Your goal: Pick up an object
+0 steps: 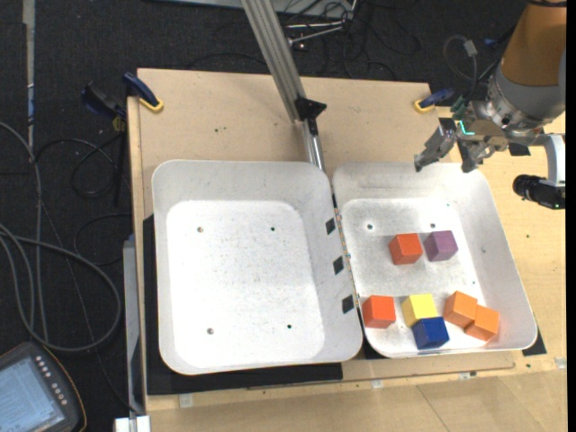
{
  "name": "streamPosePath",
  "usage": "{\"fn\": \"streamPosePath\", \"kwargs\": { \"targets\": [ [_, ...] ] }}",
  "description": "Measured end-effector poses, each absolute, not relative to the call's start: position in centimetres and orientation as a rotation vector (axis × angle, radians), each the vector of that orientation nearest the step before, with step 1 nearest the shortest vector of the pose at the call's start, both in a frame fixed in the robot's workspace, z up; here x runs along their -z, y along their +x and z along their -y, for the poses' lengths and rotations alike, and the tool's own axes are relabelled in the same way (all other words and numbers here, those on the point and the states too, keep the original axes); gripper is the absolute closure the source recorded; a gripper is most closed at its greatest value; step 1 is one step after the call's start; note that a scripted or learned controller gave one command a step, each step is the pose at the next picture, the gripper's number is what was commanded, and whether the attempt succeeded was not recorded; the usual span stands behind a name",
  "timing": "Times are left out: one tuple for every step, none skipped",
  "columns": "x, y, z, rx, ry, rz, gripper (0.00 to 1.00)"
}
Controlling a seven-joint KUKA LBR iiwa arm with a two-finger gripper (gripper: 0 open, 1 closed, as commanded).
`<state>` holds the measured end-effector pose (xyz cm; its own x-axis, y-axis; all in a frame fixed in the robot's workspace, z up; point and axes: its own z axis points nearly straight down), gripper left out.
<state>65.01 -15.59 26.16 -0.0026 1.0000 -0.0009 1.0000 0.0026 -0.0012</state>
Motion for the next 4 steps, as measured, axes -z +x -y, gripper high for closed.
{"fn": "streamPosePath", "kwargs": {
  "targets": [
    [-20.0, 64.3, 15.3, -0.006, -2.218, 2.218, 0.0],
    [-14.9, 63.3, 14.8, -0.005, -2.219, 2.219, 0.0],
    [-9.5, 63.2, 14.7, -0.005, -2.219, 2.219, 0.0],
    [-10.9, 63.4, 14.8, 0.002, -2.224, 2.222, 1.0]
  ]
}}
